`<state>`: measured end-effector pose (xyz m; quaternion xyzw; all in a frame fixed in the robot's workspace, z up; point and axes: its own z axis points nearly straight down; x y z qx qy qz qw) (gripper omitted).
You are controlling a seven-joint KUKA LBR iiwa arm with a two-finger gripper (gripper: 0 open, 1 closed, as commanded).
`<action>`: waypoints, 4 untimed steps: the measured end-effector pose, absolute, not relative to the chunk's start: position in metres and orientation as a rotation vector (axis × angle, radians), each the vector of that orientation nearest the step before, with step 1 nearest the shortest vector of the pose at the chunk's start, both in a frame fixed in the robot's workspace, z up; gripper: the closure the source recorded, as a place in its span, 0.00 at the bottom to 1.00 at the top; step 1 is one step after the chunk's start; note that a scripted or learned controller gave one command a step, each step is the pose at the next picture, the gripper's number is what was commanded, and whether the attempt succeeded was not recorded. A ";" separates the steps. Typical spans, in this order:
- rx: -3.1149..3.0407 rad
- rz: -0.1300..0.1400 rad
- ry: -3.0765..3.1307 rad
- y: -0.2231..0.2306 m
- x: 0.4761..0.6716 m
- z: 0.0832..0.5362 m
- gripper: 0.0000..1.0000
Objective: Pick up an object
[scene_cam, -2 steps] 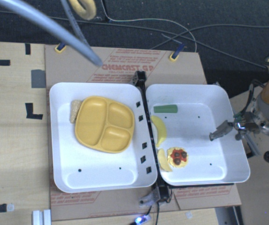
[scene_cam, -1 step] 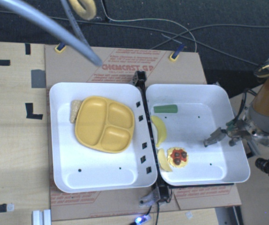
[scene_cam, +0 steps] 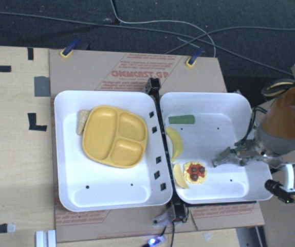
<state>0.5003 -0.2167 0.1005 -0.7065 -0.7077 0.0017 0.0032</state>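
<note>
The right bin (scene_cam: pixel 224 104) holds a flat green block (scene_cam: pixel 181 120) near its back left, a yellow banana-shaped piece (scene_cam: pixel 176 142) along the left wall, and a small tart with red berries (scene_cam: pixel 195 172) beside a yellow wedge (scene_cam: pixel 179 176) at the front left. My gripper (scene_cam: pixel 220 160) reaches in low from the right, over the bin floor just right of the tart and apart from it. Nothing shows in its grasp. In the left bin (scene_cam: pixel 68 153) lies a yellow divided plate (scene_cam: pixel 114 136) with a tan sponge-like piece (scene_cam: pixel 81 121) tucked at its left edge.
The arm's grey body and orange band (scene_cam: pixel 281 120) hang over the right bin's right wall. A black divider with clips (scene_cam: pixel 160 148) runs between the bins. Cables (scene_cam: pixel 137 22) cross the dark floor behind the bench.
</note>
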 end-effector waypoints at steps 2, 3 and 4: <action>-2.223 -0.002 -2.225 -0.223 0.509 0.162 1.00; -2.222 -0.003 -2.226 -0.220 0.501 0.213 1.00; -2.221 -0.002 -2.225 -0.219 0.502 0.240 1.00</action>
